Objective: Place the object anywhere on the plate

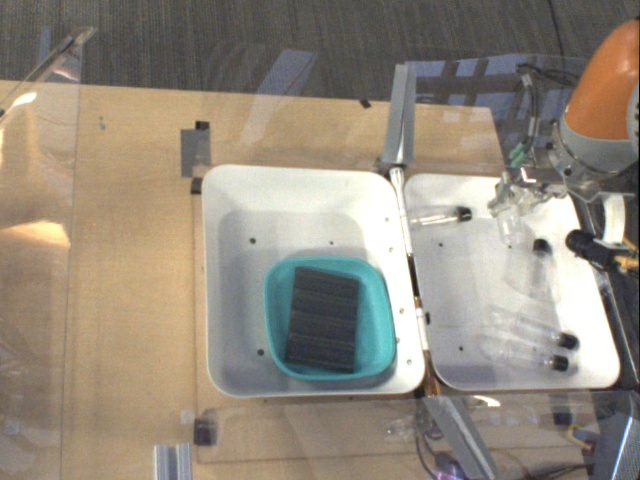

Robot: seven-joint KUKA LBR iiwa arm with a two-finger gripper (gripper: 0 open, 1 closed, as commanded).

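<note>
Clear tubes (530, 343) at 4 o'clock barely show; misgrasp likely. Fingers (515, 183) state: can't tell. Teal plate (377, 313) already holds a dark block (322, 318).

Bench layout: two bins side by side.
Left bin (225, 268): plate (375, 313) toward its near side, ridged block (322, 318) lying on the plate. Right bin (600, 363): one tube (438, 216) at the far left corner; further tubes (525, 346) near the front right corner. Arm (600, 98) above the right bin's far right corner.
</note>
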